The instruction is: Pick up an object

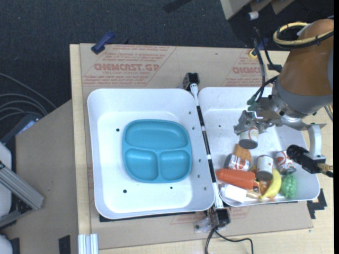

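1. Hovering low in the right bin [222, 102], hand [249, 127] sits over a small can [248, 140]; finger state: cannot tell.
2. Other objects cluster near the front corner: carrot [237, 178], banana [273, 184].
3. Nothing visibly lifted; grasp and lift remain.

A bench [159, 62], topped with brown board printed in red lettering, is carrying two shallow white bins side by side. The left bin [100, 142] and the right bin [222, 102] are touching along their inner rims, where a black clip [190, 80] is sitting at the far end and another clip [220, 216] at the near end. A blue piece [103, 42] is lying at the far left corner of the board.
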Tool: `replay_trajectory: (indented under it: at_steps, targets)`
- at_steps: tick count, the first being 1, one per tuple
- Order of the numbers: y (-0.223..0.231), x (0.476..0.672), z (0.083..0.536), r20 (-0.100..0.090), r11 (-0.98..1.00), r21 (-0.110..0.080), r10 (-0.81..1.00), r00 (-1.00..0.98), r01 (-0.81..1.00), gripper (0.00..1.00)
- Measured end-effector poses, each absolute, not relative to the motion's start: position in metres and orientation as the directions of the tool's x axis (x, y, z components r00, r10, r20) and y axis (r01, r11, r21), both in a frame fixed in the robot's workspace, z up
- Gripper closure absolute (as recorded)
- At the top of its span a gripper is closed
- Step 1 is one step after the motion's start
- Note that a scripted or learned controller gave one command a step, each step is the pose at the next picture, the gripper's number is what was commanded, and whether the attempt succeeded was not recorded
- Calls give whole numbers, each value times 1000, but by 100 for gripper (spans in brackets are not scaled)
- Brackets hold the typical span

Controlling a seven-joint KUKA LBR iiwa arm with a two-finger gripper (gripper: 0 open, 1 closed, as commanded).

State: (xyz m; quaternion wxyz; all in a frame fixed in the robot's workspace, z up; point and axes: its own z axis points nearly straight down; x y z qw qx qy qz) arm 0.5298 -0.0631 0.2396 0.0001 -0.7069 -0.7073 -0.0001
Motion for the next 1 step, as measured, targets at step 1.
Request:
replay_trajectory:
  at_steps: [1]
  targets:
    - [-85,544,252,-1,-1,2,1000,1,1000,100]
